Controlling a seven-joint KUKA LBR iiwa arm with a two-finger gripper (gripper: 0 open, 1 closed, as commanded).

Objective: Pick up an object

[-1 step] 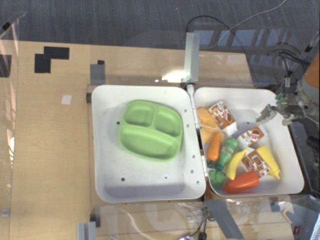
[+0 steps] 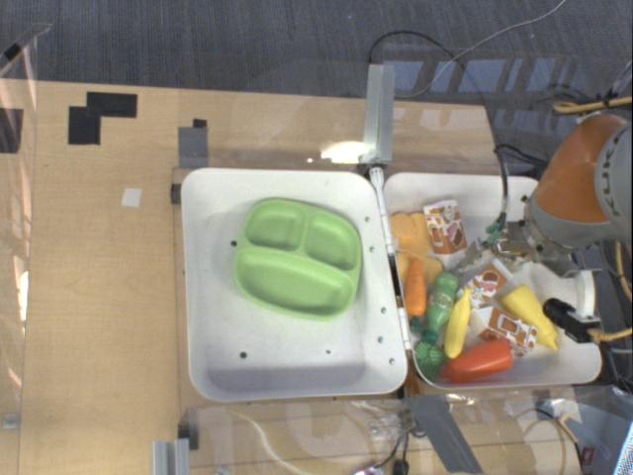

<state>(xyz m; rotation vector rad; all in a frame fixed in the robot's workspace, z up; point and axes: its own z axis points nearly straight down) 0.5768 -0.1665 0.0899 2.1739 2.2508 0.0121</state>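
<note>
- Left bin (image 2: 213, 295) holds a green divided plate (image 2: 297, 257).
- Right bin (image 2: 579, 364): carrot (image 2: 415, 287) upright; banana (image 2: 458, 321) running top-to-bottom, slightly tilted; red pepper (image 2: 480, 361) lying crosswise.
- Gripper (image 2: 495, 240) above the food pile, perhaps touching; its state I cannot tell.

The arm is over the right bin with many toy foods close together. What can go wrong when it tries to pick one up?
1. The toys in the right bin lie packed: the banana touches the red pepper and green pieces, so the gripper may snag two or push them aside.
2. The carrot lies against the divider wall, leaving little room for a finger.
3. The small cartons are flat and may slip.
</note>
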